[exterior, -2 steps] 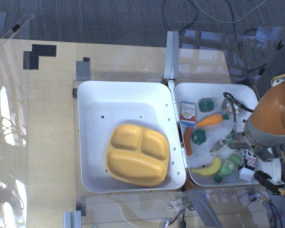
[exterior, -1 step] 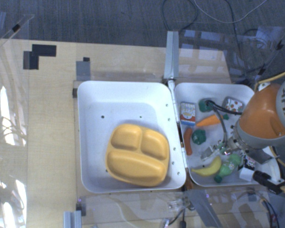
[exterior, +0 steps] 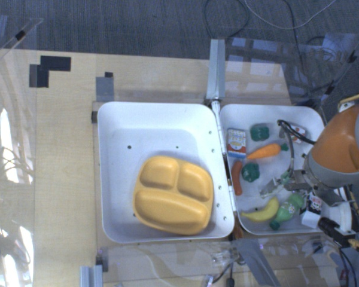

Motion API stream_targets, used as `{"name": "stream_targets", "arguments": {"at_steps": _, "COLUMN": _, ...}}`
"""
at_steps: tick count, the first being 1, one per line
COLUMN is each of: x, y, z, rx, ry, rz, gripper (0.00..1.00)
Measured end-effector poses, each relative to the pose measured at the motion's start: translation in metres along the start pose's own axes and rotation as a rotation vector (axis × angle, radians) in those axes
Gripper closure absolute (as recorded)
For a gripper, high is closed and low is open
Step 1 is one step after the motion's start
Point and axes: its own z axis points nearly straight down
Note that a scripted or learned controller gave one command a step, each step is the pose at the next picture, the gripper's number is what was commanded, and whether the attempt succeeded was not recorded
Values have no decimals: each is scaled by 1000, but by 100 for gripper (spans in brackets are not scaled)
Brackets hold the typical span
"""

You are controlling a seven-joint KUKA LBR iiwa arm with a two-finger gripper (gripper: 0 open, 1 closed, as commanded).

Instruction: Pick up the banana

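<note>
The yellow banana (exterior: 262, 211) lies near the front edge of the right bin (exterior: 305, 117), its green tip pointing right. My gripper (exterior: 283, 185) hangs just above and behind it, at the end of the grey arm with the orange band (exterior: 342, 143). Its fingers stand apart and hold nothing. One fingertip (exterior: 269, 188) is a short way above the banana's right end.
The right bin also holds a carrot (exterior: 264, 152), a small carton (exterior: 236, 140), two dark green pieces (exterior: 260, 132) (exterior: 250, 172), a red piece (exterior: 236, 179) and a green object (exterior: 287, 208) touching the banana. A yellow divided tray (exterior: 173, 194) lies in the left bin (exterior: 116, 160).
</note>
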Motion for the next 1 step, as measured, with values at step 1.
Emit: {"name": "stream_targets", "arguments": {"at_steps": 1, "x": 26, "y": 4, "z": 0, "rx": -4, "ry": -8, "rz": -199, "gripper": 0}}
